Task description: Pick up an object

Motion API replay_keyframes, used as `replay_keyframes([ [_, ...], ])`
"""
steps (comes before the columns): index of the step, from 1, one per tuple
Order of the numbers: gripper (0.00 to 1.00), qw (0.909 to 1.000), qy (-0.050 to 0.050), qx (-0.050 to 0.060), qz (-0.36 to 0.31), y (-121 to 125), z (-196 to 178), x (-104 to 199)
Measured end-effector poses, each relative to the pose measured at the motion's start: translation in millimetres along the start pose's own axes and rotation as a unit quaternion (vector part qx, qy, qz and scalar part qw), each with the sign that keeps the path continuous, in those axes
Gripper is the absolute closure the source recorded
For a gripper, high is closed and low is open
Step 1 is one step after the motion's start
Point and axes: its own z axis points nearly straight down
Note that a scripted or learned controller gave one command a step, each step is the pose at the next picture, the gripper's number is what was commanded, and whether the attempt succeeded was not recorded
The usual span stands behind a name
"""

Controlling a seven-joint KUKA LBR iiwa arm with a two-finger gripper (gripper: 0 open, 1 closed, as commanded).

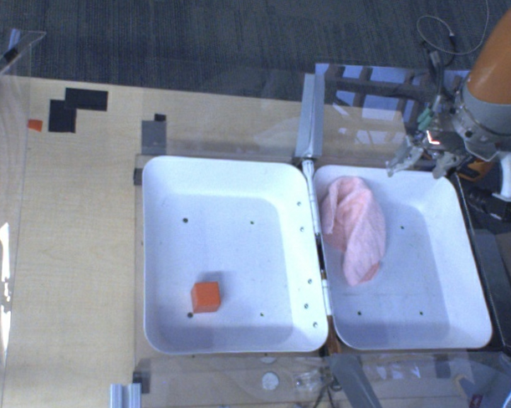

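A crumpled pink cloth [355, 229] lies in the left half of the right bin [452, 331], close to the divider. A small orange cube [206, 297] rests in the left bin [240, 177], near its front left corner. My gripper [421, 167] hangs over the back edge of the right bin, up and to the right of the cloth and well clear of it. It is open, its two fingers spread apart with nothing between them.
A metal frame [368, 86] with cables stands behind the right bin, right by the wrist. Black and orange markers [70, 109] sit on the wooden bench at far left. A hinge strip [314, 243] joins the two bins.
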Motion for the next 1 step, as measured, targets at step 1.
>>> replay_keyframes([
  [1,0.00,0.9997,0.000,0.000,-0.023,-34.2,150.2,-28.9],
])
